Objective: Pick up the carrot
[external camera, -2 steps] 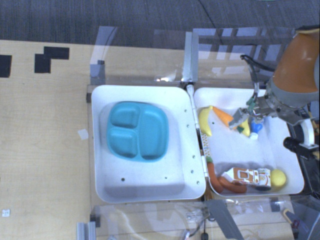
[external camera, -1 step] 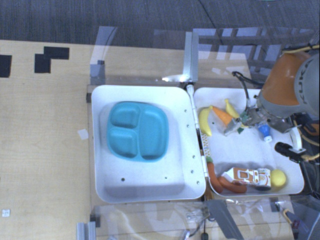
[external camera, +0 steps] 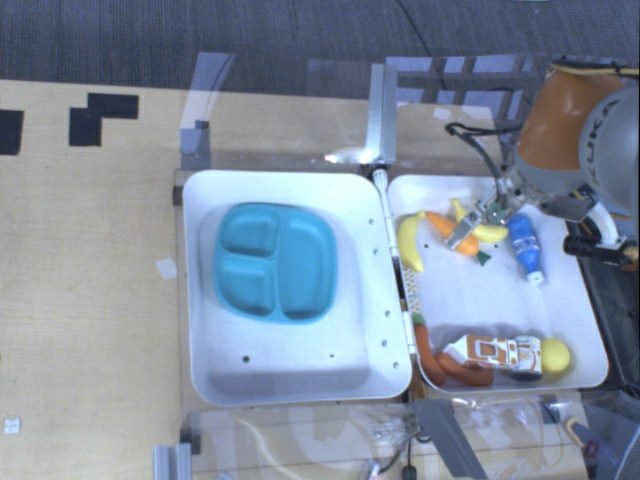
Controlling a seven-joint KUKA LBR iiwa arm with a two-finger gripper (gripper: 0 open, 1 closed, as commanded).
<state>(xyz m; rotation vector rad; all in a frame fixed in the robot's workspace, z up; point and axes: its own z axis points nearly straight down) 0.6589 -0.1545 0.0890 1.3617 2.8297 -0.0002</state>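
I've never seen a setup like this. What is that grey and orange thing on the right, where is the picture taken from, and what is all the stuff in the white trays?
You are looking down at a slant from one fixed camera above a bench. The grey machine with the orange band is a robot arm reaching in from the right. At its tip is a two-finger gripper, a sort of mechanical hand, lowered among toy foods in the right bin.

The left bin holds a blue divided plate. The right bin holds a banana, the orange carrot it is meant to pick up, a blue bottle, a small carton, a sausage and a yellow lemon.

The gripper sits right at the carrot, but the view is too small to tell whether it actually grips it.
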